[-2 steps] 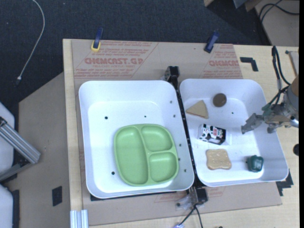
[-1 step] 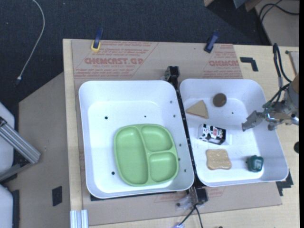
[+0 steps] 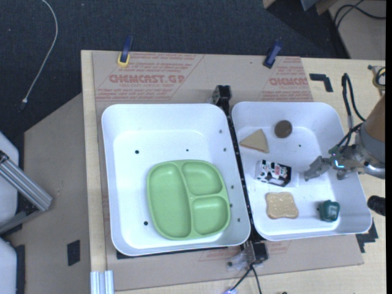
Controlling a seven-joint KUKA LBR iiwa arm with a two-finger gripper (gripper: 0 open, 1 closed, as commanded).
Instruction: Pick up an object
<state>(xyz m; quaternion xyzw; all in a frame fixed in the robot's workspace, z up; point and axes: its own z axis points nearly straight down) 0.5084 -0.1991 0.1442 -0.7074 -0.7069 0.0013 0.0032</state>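
The right bin holds several small things. A tan wedge and a brown round disc lie toward its back. A black-and-white packet with a red patch sits at the middle left, a toast-like slice at the front, and a small teal object at the front right. My gripper hangs over the bin's right half, right of the packet and above the teal object. It is open, with nothing between its fingers.
The left bin carries a green divided plate. A black clamp joins the bins at the back and another at the front. The arm's body covers the right bin's right rim.
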